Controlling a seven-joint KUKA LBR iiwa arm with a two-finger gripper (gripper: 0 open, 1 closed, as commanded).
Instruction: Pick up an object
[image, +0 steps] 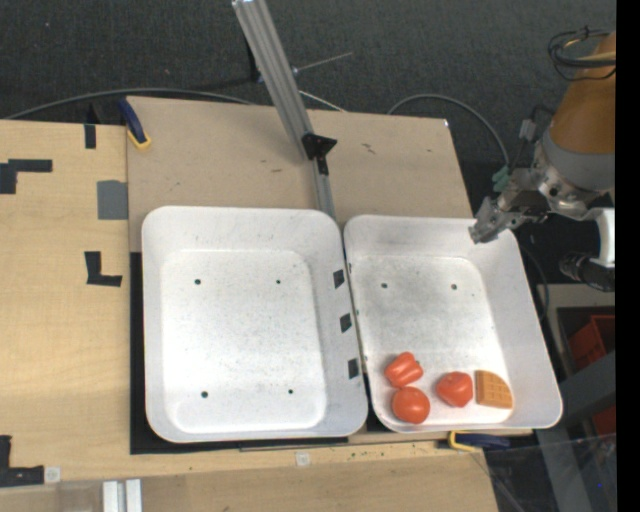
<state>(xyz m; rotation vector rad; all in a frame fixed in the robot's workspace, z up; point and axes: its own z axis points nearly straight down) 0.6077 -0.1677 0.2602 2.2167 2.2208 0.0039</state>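
two white bins sit side by side on the bench. the right bin (500, 290) holds three red pieces, one (403, 369) above another (410, 405) and a third (454, 389) beside them, plus a tan waffle piece (492, 390), all near its front edge. the gripper (484, 226) hangs over that bin's back right corner. the left bin (160, 300) lies alongside.

Probably a robotics lab: taped plywood bench (250, 140) (cables (440, 100) trailing), white bins (240, 225).

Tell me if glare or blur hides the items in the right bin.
Camera view: even, soft light, no glare on the right bin; three red items and a waffle read sharp at its near edge; the gripper looks slightly soft.
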